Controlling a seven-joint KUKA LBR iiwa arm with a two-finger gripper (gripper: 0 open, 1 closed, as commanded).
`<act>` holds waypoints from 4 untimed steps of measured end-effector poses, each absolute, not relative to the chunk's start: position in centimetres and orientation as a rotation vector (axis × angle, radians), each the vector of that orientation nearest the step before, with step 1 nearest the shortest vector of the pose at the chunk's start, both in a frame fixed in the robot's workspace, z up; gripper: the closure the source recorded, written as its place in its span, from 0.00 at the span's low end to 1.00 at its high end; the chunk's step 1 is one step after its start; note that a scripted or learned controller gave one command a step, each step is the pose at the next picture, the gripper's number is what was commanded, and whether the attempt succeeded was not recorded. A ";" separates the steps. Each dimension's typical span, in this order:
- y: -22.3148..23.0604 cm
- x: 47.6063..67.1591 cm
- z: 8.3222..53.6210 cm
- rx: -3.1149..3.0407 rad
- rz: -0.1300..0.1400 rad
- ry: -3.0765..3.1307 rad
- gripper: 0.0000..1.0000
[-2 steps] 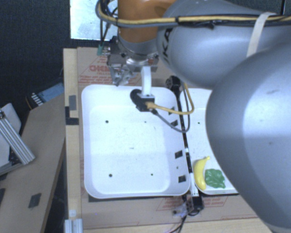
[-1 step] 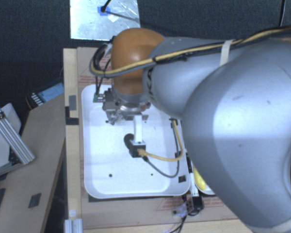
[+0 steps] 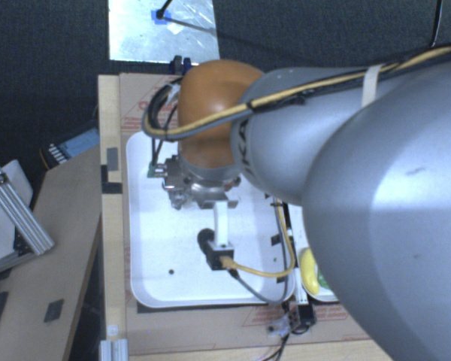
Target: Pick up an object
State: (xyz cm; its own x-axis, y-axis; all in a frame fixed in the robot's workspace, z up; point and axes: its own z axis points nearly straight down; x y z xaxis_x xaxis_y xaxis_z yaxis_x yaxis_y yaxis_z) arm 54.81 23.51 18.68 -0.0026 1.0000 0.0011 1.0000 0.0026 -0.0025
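Where the arm's grey bulk leaves a narrow gap at the lower right, a yellow object (image 3: 309, 269) lies in the right bin (image 3: 325, 298), most of it hidden. Something green and white (image 3: 322, 282) sits just beside it, possibly part of the same item; the view is too cramped to say. To the left, the left bin (image 3: 146, 277) shows a wide bare white floor with one small dark speck (image 3: 171, 271) near its front edge. The pincer (image 3: 199, 194) hangs over the back half of this bin, well apart from the yellow object. Seen from above, its opening cannot be told, and nothing is visibly held. The orange band (image 3: 210, 104) caps the wrist, and the arm (image 3: 376, 164) fills the right side. Both bins rest on a brown surface (image 3: 195, 318).
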 end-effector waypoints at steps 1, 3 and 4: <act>23.4 59.5 15.4 -2.223 -0.003 -2.222 1.00; 23.4 49.3 16.5 -2.216 0.012 -2.220 1.00; 23.4 48.5 10.0 -2.219 0.010 -2.219 1.00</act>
State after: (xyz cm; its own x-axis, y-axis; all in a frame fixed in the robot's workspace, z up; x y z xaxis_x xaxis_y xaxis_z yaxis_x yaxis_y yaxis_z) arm 48.45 23.38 9.99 -0.0001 1.0000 -0.0021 1.0000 0.0001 -0.0071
